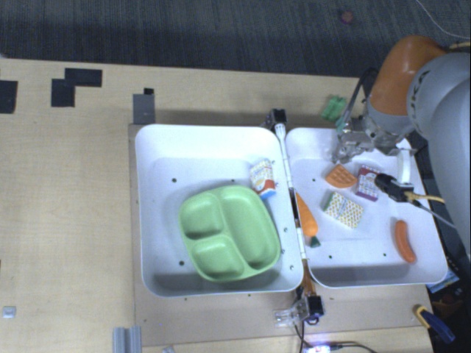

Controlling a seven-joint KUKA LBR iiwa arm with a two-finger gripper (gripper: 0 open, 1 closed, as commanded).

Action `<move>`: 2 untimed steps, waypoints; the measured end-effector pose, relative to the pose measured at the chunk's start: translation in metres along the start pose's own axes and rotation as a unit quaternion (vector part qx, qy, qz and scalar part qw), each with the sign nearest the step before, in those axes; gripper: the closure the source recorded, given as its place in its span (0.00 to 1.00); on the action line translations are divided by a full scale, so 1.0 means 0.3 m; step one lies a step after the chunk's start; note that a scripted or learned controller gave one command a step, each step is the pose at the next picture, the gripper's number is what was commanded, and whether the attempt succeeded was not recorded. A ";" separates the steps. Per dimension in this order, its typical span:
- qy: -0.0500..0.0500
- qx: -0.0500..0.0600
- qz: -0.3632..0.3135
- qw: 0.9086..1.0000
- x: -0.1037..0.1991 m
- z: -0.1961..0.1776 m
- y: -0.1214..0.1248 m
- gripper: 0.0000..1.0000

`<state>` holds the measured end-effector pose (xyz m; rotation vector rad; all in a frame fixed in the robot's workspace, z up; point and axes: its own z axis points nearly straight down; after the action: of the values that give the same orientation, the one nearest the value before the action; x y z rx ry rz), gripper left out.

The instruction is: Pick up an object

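With the jaws of the grey two-finger gripper, whose state cannot be told, poised just above the flat orange waffle-shaped piece in the right white bin, the neighbouring maroon packet could be nudged.

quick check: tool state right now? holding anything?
Tool: low over the far end of the right bin, just above the orange waffle piece. Open or closed cannot be told; nothing visibly held.
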<state>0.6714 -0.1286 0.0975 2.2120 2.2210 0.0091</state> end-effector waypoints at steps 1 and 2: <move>0.000 0.000 0.000 1.000 0.000 0.000 0.000 0.00; 0.000 0.003 0.001 1.000 -0.027 0.040 -0.006 0.00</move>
<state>0.6696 -0.1368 0.0856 2.2178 2.2203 0.0033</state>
